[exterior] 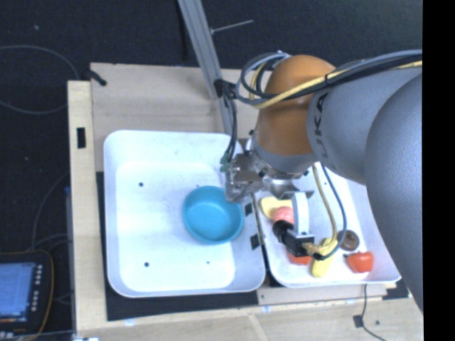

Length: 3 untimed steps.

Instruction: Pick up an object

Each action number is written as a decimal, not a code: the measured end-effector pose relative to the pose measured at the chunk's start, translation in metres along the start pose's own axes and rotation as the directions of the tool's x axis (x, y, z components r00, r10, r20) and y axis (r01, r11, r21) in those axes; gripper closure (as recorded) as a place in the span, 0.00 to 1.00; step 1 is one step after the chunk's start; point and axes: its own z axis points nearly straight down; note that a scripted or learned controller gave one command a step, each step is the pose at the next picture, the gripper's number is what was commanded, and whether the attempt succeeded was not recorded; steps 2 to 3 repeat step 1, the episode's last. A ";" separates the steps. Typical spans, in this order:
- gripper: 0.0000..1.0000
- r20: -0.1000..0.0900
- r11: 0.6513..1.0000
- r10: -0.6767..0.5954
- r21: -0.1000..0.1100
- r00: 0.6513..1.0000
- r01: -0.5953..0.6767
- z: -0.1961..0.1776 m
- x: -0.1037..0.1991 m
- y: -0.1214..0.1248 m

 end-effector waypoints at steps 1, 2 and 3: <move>0.00 0.002 1.000 0.006 0.003 1.000 -0.006 0.002 -0.003 0.000; 0.00 0.002 1.000 0.006 0.003 1.000 -0.006 0.002 -0.003 0.000; 0.00 0.002 1.000 0.006 0.003 1.000 -0.006 0.002 -0.003 0.000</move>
